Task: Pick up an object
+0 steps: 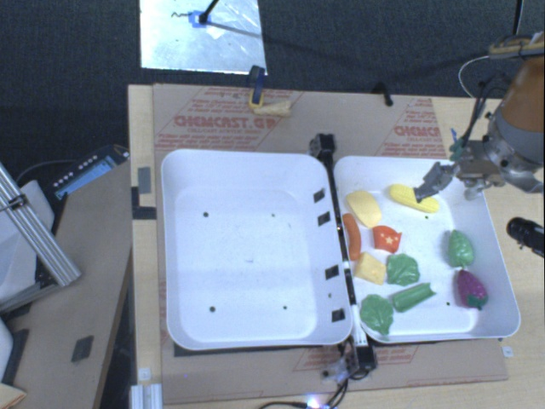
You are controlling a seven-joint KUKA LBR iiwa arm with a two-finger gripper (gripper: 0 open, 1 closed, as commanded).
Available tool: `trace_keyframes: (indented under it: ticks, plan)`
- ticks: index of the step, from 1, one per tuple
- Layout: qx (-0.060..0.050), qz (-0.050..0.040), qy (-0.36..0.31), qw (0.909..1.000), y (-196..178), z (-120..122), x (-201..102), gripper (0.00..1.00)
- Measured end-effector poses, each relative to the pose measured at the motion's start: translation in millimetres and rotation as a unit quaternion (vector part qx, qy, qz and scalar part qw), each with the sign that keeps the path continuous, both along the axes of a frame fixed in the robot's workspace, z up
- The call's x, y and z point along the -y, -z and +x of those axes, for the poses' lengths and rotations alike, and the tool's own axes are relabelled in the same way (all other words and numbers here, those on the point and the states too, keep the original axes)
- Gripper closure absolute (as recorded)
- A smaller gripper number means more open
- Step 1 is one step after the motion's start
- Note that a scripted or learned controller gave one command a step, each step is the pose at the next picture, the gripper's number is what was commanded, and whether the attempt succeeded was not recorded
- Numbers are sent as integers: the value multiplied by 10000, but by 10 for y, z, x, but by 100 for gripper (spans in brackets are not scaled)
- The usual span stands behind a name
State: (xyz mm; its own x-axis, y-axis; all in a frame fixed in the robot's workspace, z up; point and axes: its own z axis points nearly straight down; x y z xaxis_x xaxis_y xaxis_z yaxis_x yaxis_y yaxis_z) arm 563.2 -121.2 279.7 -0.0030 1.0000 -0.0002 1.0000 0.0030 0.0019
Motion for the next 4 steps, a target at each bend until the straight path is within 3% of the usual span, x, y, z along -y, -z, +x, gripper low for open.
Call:
trace_keyframes:
  ticks: [1,2,3,4]
  plan:
    - [-71,10,22,10000,1696,-151,246,0]
    - [14,-28,-1,10000,1958,-191,-319,0]
    - [11,-10,6,10000,1842,-183,-304,100]
    - [11,-9,8,10000,1844,-183,-305,0]
